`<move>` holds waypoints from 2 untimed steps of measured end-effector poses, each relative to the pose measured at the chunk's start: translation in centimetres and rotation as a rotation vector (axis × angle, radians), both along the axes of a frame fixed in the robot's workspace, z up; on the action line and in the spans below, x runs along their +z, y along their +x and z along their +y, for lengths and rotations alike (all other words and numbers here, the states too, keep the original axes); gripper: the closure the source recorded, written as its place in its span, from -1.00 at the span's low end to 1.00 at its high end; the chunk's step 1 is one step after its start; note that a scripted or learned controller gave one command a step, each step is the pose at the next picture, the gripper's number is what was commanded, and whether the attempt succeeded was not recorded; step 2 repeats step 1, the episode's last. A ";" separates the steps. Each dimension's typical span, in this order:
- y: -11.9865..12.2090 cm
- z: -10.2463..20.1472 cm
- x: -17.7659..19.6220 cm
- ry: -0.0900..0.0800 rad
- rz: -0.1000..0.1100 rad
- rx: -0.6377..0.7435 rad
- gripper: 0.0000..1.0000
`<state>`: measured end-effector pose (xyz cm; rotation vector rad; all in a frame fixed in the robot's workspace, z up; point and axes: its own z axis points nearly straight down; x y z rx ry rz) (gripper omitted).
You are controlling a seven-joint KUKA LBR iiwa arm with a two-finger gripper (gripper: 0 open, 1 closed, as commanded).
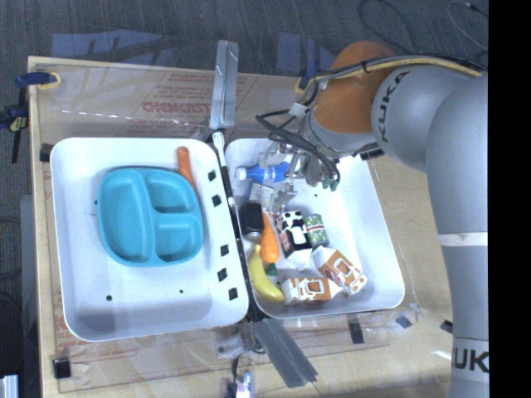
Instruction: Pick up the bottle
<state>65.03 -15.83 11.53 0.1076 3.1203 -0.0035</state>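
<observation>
The bottle (262, 175) is clear with a blue label and a white cap. It lies on its side at the far left corner of the right bin (377, 222), cap pointing left. My gripper (289, 169) hangs low right at the bottle's right end, under the orange wrist band (348, 98). Cables and the wrist hide where the gripper meets the bottle, so whether it touches the bottle cannot be seen.
The right bin also holds a black box (250, 218), a carrot (270, 240), a banana (264, 279), a cow-patterned carton (292, 230), a green can (316, 230) and two orange cartons (342, 272). In the left bin (75, 280) are a blue divided plate (152, 215) and another carrot (184, 164).
</observation>
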 end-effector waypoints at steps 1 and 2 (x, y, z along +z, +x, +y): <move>0.1 0.2 1.1 -0.001 -0.003 0.006 1.00; 0.1 0.2 1.1 -0.001 -0.003 0.006 1.00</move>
